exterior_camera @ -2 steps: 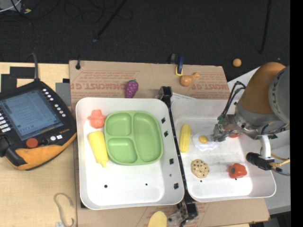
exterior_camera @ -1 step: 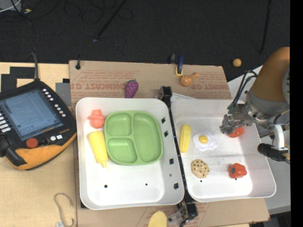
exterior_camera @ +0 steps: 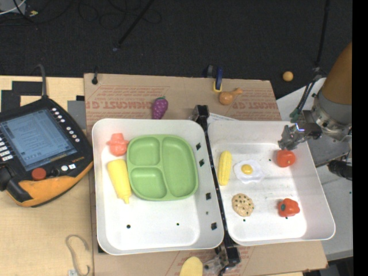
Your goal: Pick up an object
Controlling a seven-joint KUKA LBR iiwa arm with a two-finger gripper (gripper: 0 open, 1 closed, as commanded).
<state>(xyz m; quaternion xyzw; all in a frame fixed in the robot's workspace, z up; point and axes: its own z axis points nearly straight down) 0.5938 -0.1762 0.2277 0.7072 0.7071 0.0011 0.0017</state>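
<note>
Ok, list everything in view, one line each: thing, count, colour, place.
Bins: 2, white, side by side on bench.
Divided plate: 1, green, left bin.
Mustard bottle: 1, yellow, left of plate.
Pink toy: 1, left bin, far corner.
Corn: 1, yellow, right bin.
Fried egg: 1, white and yellow, right bin.
Cookie: 1, tan, right bin.
Tomato: 1, red, beside the gripper.
Pepper: 1, red, right bin.
Grapes: 1, purple, behind bins.
Control tablet: 1, left.
Gripper: 1, right bin.

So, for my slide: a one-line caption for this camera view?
Gripper poised beside a tomato in the right bin.
</note>
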